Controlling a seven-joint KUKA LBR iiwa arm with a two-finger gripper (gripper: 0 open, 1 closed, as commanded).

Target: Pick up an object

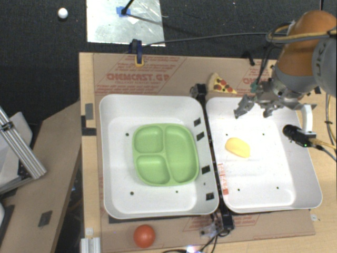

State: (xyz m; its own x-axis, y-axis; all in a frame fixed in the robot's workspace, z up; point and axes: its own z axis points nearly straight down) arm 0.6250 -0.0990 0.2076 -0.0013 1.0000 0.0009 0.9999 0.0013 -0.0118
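Hovering over the far part of the right bin [295, 194], pincer [258, 105] spread wide and grasping nothing. Judging by this, nearing the approach step: yellow object [238, 147] lying loose on the bin floor, near and below. Next, needing to shift toward the yellow object, descend, then clench. Green tray [164, 154] sitting in the left bin [118, 115].
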